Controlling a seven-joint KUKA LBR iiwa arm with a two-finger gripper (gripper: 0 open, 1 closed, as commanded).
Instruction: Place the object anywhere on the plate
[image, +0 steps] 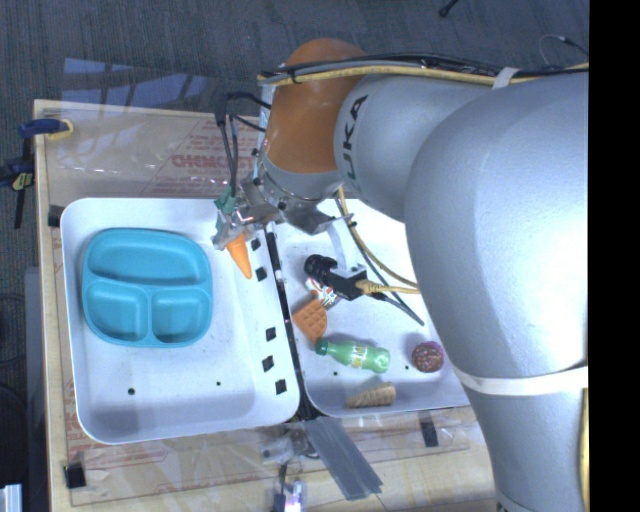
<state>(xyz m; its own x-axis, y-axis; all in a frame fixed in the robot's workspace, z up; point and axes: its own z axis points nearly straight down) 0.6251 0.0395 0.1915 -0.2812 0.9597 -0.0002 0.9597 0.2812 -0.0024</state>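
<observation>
I see the gripper (235, 228) clenched on the carrot (240, 256) above the left bin's (150, 400) right edge, short of the blue plate (146, 287), and I fear that thin pinch slipping early

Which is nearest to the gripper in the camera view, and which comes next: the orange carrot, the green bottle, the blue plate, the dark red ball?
From the gripper, nearest first:
1. Orange carrot, right at the gripper, just below it, by the divide between the bins.
2. Blue plate, in the left bin.
3. Green bottle, lying in the right bin.
4. Dark red ball, right of the bottle, beside the arm.
</observation>
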